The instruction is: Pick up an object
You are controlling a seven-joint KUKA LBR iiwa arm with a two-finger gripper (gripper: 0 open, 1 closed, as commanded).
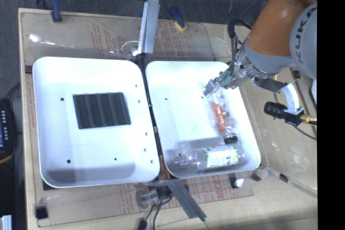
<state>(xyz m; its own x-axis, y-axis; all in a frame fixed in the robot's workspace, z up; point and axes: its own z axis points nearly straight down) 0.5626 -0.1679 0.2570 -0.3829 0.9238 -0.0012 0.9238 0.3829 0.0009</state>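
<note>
White plastic makes up the two bins on the bench. The right bin (178,89) is the one to look at. The grey and orange arm (280,24) comes in over its far right corner. The gripper (214,85) hangs low inside that corner, just above a small clear bottle (221,116) with orange bits in it. I cannot tell how the gripper's tips are set, or if they touch the bottle. A bigger clear bottle (210,158) with a white label lies on its side along the near wall of the right bin. Its dark cap points toward the small bottle. The left bin (54,148), just beside the right bin, has a dark ribbed mat (101,110) lying flat in it.
</note>
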